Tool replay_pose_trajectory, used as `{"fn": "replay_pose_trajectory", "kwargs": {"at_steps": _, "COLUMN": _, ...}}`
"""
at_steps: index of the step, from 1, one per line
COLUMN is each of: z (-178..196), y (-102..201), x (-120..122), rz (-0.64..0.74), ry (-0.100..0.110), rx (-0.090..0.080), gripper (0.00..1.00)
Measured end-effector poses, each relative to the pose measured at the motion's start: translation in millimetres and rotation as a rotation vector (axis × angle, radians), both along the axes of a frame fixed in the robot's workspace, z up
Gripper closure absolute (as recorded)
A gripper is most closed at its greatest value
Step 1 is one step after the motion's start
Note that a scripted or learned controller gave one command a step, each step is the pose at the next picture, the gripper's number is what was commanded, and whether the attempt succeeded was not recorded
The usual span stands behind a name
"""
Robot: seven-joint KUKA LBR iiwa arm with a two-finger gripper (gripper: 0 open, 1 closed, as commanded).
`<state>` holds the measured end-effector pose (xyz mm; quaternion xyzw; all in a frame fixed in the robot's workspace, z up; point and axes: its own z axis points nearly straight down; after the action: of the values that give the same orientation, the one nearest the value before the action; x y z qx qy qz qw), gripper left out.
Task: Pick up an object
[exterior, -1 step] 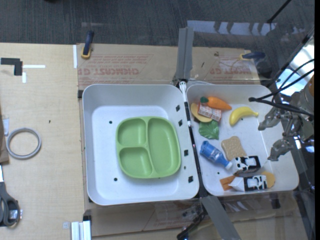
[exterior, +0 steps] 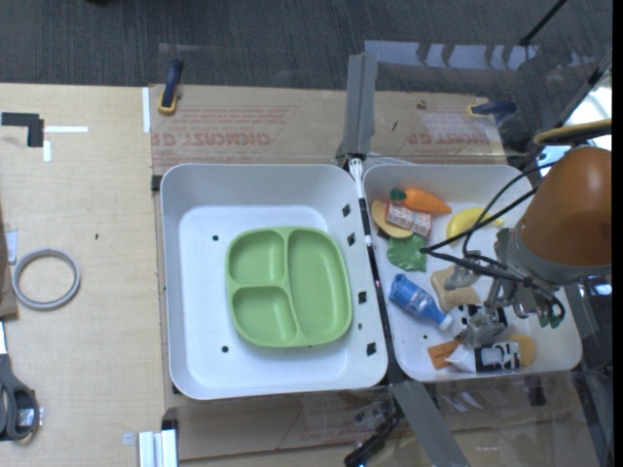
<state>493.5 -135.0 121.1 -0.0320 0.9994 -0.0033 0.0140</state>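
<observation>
The right bin (exterior: 545,358) holds a jumble of small objects. An orange toy carrot (exterior: 422,199) lies at the back, with a labelled packet (exterior: 409,221) and a yellow piece (exterior: 467,224) near it. A green leafy toy (exterior: 407,254) and a blue bottle (exterior: 419,300) lie toward the bin's left side. A tan object (exterior: 450,282) sits in the middle. A white and black tube with an orange end (exterior: 485,357) lies at the front. My gripper (exterior: 479,329) hangs low over the front middle of this bin, just above the tube and right of the blue bottle.
The left bin (exterior: 185,261) holds a green divided plate (exterior: 289,286). A roll of tape (exterior: 44,278) and scissors (exterior: 15,412) lie on the bench at the far left. Clamps (exterior: 172,86) sit behind the bins. Cables trail from the arm (exterior: 574,212) across the right bin.
</observation>
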Motion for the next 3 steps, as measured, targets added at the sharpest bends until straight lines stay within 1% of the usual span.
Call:
{"fn": "replay_pose_trajectory", "kwargs": {"at_steps": 1, "z": -28.3, "y": 39.1, "x": 60.4, "rz": -0.281, "ry": 0.023, "rx": 0.009, "gripper": 0.0}}
{"fn": "replay_pose_trajectory", "kwargs": {"at_steps": 2, "z": -28.9, "y": 42.1, "x": 88.5, "rz": -0.376, "ry": 0.024, "rx": 0.01, "gripper": 0.0}}
{"fn": "replay_pose_trajectory", "kwargs": {"at_steps": 3, "z": -29.3, "y": 8.5, "x": 4.2, "rz": -0.501, "ry": 0.025, "rx": 0.012, "gripper": 0.0}}
